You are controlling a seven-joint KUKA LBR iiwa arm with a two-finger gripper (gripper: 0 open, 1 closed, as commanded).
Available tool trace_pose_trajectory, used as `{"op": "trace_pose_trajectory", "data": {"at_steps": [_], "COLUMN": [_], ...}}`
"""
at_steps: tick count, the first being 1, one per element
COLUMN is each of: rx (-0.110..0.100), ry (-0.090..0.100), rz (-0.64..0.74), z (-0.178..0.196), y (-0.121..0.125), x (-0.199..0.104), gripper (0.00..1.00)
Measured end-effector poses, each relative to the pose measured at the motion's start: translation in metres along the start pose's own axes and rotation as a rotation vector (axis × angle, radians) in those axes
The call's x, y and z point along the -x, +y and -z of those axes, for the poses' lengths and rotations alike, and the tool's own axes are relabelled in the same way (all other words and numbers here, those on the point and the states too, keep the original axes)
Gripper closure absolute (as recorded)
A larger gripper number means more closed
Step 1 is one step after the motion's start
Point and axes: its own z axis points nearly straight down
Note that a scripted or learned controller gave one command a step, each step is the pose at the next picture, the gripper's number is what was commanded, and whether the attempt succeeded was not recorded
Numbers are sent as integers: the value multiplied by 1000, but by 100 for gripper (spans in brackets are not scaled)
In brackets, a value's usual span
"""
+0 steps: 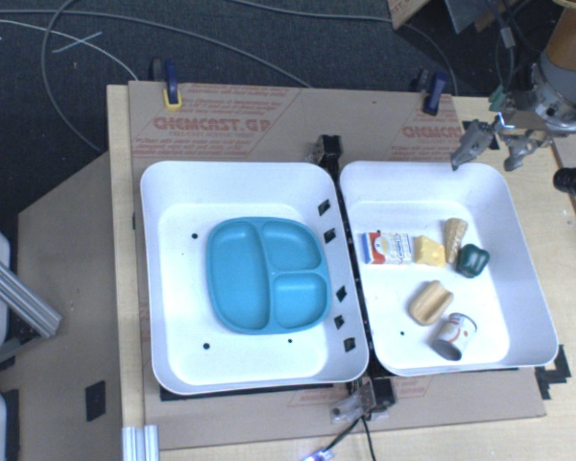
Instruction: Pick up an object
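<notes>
currently approach step: gripper (487, 147) above right bin's (518, 257) far rim, fingers spread, holding nothing. candidates in right bin: bread roll (429, 302), small can (452, 334). next: descend over one, close.

Right bin (490, 195): objects clustered mid-floor. Box (385, 248), yellow piece (429, 251), cone (455, 237) and green piece (472, 260) form a tight row, touching or nearly so; little room between them. Roll (429, 302) and can (452, 335) sit close together below the row. Open floor along the far wall and in the near-left corner.

Left bin (163, 257): blue tray (267, 274) takes the centre; a bare margin rings it on all sides.

Black clips (329, 233) line the seam between the bins.

Gripper (490, 147) is above the right bin's far right corner, apart from the objects.
</notes>
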Motion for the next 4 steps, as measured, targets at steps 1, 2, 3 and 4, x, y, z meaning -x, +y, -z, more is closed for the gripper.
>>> {"op": "trace_pose_trajectory", "data": {"at_steps": [1,2,3,4], "rx": [13,9,6,7], "ry": [-3,-2,-1,-1], "rz": [3,2,2,3], "z": [8,-52,-116,-167], "y": [2,7,6,-1], "x": [-1,4,3,-5], "gripper": [0,0,0,0]}}
